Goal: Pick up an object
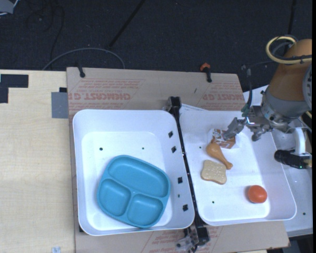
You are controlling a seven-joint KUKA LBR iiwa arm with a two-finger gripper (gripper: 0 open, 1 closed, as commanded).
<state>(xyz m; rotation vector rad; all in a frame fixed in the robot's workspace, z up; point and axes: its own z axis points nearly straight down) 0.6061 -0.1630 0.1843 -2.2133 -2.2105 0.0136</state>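
From the camera view, the grey arm with its orange band enters at the right and bends down over the right bin (284, 204). The gripper (227, 136) sits low at that bin's upper middle, just above the chicken drumstick (219, 154); whether it is spread or closed I cannot tell. The cardboard sheet (147, 91) behind the bins carries red print, upside down and mirrored, too garbled to read surely. The drumstick's long axis runs diagonally, thick end toward the gripper, thin end toward the bin's lower right. Just below it lies a toast slice (214, 172); an orange ball (257, 194) rests further right. The left bin (89, 125) holds a blue divided plate (132, 191).
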